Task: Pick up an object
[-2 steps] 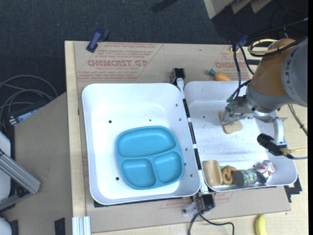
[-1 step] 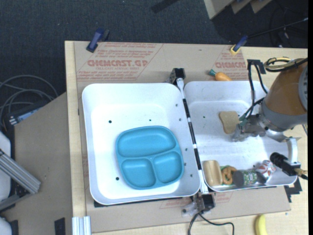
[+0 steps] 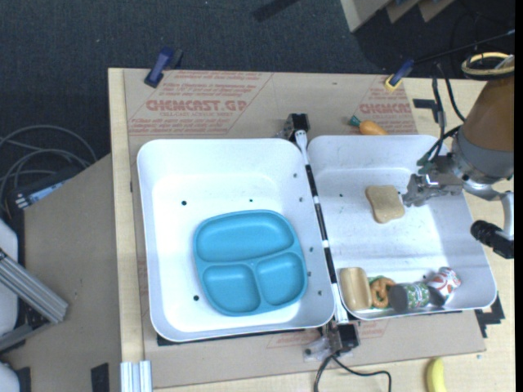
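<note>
Right now the grey arm (image 3: 490,133) with its orange band reaches in from the right, over the right bin (image 3: 343,158). Its gripper (image 3: 413,190) hangs low inside that bin, just beside a tan, bread-like piece (image 3: 384,203). The tip looks like it touches the right edge of the piece or is very close to it. I cannot tell if the jaws are open or closed, because they are small and dark from up here. I cannot see the tan piece between them.

The tan piece lies flat on the floor of the right bin, near the middle and a bit toward the back.

Along the front wall of the same bin sits a row of small things. From left to right I see a tan roll shape (image 3: 354,288), an orange and green toy (image 3: 380,291), a dark can (image 3: 413,296) lying on its side, and a red and white thing (image 3: 445,282). They sit close together, some touching.

The left bin (image 3: 163,170) holds 1 blue tray (image 3: 249,261) with 3 parts. It lies flat near the front of that bin.

Behind the right bin, on the bench (image 3: 204,96), lies a small orange thing (image 3: 370,126). A yellow thing (image 3: 435,376) pokes out at the front edge of the bench.
</note>
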Controlling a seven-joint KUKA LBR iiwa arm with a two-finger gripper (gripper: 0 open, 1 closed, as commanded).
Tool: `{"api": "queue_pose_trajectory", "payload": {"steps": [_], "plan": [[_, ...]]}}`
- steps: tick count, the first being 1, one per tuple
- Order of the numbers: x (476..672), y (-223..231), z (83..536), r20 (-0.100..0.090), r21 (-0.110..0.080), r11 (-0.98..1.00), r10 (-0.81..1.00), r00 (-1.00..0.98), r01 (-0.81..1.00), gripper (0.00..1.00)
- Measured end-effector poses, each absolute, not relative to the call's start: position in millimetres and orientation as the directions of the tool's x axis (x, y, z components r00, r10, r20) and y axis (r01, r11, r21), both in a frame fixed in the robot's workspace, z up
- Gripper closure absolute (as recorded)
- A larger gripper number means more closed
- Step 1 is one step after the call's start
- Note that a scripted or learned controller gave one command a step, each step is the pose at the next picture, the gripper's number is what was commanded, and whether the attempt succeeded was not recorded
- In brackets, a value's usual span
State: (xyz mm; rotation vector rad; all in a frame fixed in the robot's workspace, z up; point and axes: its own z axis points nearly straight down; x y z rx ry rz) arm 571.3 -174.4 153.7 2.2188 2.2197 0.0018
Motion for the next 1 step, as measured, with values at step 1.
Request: {"api": "queue_pose_trajectory", "payload": {"steps": [1], "plan": [[608.4,-149.9,145.1,0.0,0.002,0.001,1.0,-0.001,1.0,1.0]]}}
